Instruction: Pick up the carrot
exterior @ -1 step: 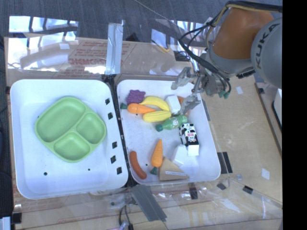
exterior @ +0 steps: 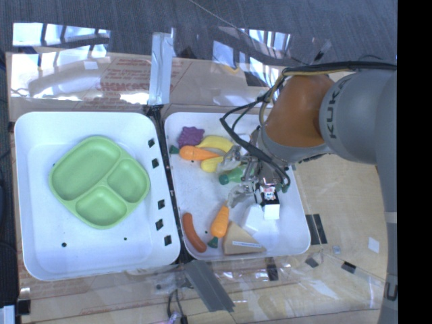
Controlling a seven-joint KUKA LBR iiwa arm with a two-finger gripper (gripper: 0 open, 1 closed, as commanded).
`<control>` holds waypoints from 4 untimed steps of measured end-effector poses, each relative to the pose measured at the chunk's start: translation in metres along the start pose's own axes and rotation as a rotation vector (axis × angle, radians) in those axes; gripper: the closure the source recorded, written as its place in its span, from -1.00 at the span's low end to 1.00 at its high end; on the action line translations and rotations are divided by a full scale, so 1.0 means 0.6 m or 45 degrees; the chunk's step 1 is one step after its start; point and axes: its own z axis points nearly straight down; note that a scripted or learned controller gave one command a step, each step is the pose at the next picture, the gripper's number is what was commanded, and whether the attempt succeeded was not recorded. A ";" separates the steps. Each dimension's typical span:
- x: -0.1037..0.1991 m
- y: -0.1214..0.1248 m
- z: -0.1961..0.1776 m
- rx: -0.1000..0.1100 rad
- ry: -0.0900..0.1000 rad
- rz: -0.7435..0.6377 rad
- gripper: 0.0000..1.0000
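Two carrots lie in the right bin (exterior: 290, 238). One carrot (exterior: 198, 154) lies flat near the bin's far left, its green top pointing left, right against a yellow banana (exterior: 214, 143). The other carrot (exterior: 220, 221) lies near the front, tip pointing away, green end toward the front wall. My gripper (exterior: 235, 175) hangs low over the middle of this bin, between the two carrots. Its fingers stand open, one finger (exterior: 233, 157) near the banana and the other lower down. A small green and yellow piece (exterior: 228, 177) lies between them, touching neither carrot.
Purple grapes (exterior: 191, 135) sit at the right bin's far left corner. A red sausage (exterior: 192, 231) and a tan cheese wedge (exterior: 241, 240) lie along its front wall. The left bin (exterior: 40, 248) holds a green divided plate (exterior: 100, 181). My arm covers the right bin's right side.
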 end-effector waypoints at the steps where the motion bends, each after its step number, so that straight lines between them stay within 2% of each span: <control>1: 0.091 0.113 0.022 -0.002 -0.001 0.086 -1.00; 2: 0.136 0.122 0.014 0.011 -0.054 0.002 -1.00; 3: 0.147 0.128 0.007 0.002 -0.019 -0.010 1.00; 4: 0.114 0.105 -0.257 0.006 -0.011 -0.432 1.00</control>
